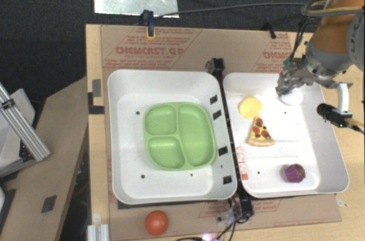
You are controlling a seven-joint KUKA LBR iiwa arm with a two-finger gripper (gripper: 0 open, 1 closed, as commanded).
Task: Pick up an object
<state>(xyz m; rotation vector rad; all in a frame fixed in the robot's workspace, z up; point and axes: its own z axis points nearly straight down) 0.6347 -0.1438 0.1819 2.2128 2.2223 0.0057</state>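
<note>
The pincer (290,89) hangs low over a small white object (293,98) at the right bin's (336,160) far side, just beneath its tip (grip state: cannot tell). Centre squarely over it before closing, then lift straight up.

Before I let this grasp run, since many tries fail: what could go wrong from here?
The gripper hangs over a small white object near the right bin's far wall. White on white, the object may be misjudged and missed. It also lies close to that wall, so a descent could scrape the bin. If nudged, it might roll toward the yellow piece or the pizza slice.
</note>
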